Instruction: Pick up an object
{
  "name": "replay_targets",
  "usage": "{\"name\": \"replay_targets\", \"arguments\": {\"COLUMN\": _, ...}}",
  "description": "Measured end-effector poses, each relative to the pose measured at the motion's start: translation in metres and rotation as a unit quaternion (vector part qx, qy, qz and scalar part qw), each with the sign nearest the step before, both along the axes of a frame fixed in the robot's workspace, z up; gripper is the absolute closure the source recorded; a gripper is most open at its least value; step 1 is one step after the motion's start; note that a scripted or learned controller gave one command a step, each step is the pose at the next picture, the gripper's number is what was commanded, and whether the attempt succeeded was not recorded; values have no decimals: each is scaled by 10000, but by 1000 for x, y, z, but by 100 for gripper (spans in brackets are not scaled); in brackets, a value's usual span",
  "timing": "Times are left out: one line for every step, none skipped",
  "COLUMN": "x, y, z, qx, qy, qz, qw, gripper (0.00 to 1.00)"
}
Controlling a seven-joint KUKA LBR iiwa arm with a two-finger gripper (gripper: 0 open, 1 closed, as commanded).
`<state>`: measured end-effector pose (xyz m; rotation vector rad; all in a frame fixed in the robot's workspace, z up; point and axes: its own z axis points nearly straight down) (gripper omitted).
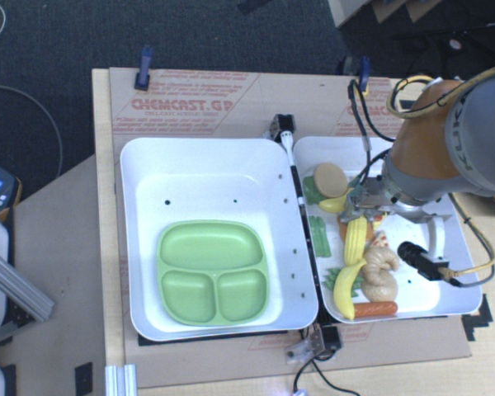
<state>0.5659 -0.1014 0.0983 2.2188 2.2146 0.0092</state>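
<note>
1. Since the left bin (pixel 140 221) bears a green sectioned tray (pixel 212 271) and none of the toy food, nothing there is a candidate for picking; the tray lies flat toward the near side of that bin.

2. Across the divider, the right bin (pixel 458 299) holds the pile of toy food: a round tan piece (pixel 331 179) at the far end, a corn cob (pixel 355 239) lying lengthwise below it, a banana (pixel 345 287) curving toward the near wall, a knobbly beige piece (pixel 380 271) just beside the banana, and an orange carrot-like piece (pixel 374 308) nearest the front rim.

3. The gripper (pixel 365 203) is down among the food at the far end of the corn cob, with the arm's orange band (pixel 421 143) above it.

4. Whether the pincer stands apart or together cannot be told here, as the wrist housing hides it, and nothing can be seen held.

5. By my reading, the step in hand is the descent onto a target, likely the corn cob or the yellow bit just beside it.

6. The next move would call for a firm closure on one item, then a straight lift clear of its touching neighbours.
</note>
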Motion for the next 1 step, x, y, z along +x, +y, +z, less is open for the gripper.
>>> {"name": "replay_targets", "arguments": {"x": -12, "y": 9, "z": -12, "qx": -1, "qy": 27, "qz": 1, "qw": 10000, "gripper": 100}}
